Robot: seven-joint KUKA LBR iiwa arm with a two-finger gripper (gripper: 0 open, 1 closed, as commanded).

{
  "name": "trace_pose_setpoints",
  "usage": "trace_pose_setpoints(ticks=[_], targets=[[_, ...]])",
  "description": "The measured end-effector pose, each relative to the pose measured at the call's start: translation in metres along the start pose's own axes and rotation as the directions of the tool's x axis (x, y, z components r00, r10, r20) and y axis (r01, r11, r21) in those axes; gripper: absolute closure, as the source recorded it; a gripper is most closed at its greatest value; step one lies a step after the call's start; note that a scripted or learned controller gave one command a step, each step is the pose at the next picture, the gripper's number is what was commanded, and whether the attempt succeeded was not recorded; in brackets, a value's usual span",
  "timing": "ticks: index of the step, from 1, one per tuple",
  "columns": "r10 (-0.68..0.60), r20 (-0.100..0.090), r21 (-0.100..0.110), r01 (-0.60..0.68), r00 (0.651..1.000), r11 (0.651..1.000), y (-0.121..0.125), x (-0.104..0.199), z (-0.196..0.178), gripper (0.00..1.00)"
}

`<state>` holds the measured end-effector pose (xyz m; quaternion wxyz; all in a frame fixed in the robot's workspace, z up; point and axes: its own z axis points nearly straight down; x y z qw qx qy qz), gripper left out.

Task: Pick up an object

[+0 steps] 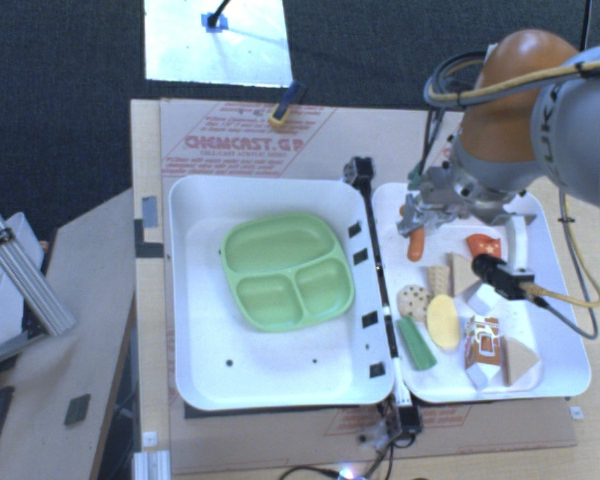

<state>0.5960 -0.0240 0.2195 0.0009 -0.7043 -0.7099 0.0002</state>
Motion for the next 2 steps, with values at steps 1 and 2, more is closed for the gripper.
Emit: trace_pose_setpoints(ticks=[1, 2], targets=[[0.0, 0.0, 0.001, 0.0, 1.0, 1.0, -0.031, 0.051, 0.003, 1.0], [0.004, 0.001, -0.004, -0.004, 1.0, 1.0, -0.02, 0.045, -0.01, 1.0]])
